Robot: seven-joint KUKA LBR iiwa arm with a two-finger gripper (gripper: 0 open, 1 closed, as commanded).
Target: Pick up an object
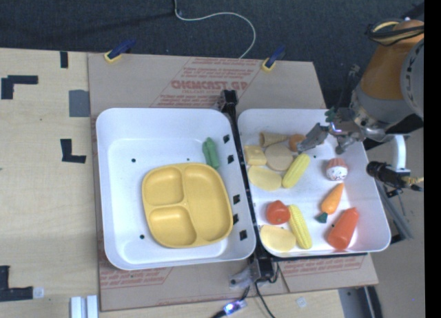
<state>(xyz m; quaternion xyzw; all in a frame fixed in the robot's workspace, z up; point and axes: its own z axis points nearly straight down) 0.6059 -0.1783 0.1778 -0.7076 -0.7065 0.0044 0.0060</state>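
- In the right bin (383, 241), toy food lies scattered: two corn cobs (297, 170) (300, 226), a tomato (277, 211), a carrot (331, 198) and pale slices.
- The gripper (329, 138) hangs above the bin's far end with its jaws spread wide and nothing between them.
- The nearer corn cob, just below the gripper, looks light, stiff and probably smooth plastic, so it may slip.
- Best taken across its narrow middle.
- The left bin (114, 172) holds a yellow tray (186, 204) and a green piece (210, 153).
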